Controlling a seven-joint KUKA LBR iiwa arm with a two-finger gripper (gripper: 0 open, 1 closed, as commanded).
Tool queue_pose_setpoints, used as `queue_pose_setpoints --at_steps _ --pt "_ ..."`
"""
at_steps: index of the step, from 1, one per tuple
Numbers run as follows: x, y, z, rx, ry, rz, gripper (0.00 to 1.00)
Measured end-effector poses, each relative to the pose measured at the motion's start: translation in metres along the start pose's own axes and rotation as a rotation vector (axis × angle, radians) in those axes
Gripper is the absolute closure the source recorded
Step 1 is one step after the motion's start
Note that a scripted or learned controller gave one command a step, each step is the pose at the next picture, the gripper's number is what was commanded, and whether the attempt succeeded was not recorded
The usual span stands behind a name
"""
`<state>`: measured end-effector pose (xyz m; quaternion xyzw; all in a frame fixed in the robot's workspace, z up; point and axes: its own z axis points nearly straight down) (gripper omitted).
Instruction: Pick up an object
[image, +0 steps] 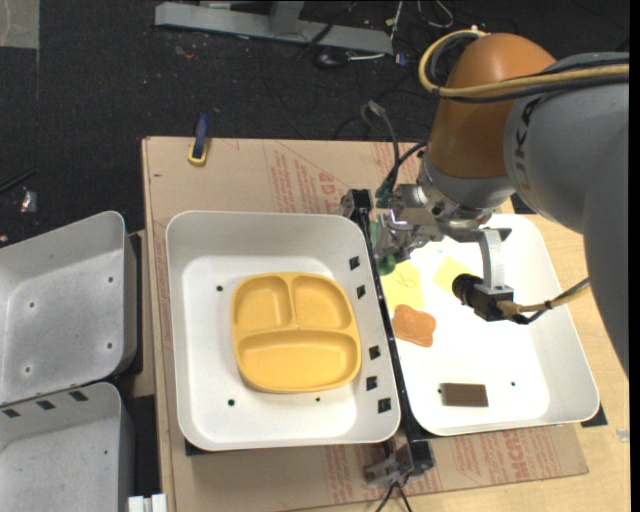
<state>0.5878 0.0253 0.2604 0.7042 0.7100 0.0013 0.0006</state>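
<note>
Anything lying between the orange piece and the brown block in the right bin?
No. In the camera view, bare white bin floor separates the orange piece from the brown block.

Red printing runs across the brown cardboard sheet under the bins, reversed and too faint to read. Grey letters on the arm are partly cut off, unreadable.
</note>
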Motion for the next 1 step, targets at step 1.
queue_pose_setpoints --at_steps 1 --pt "0.05 0.0081 0.0098 0.002 0.0 0.001 1.0"
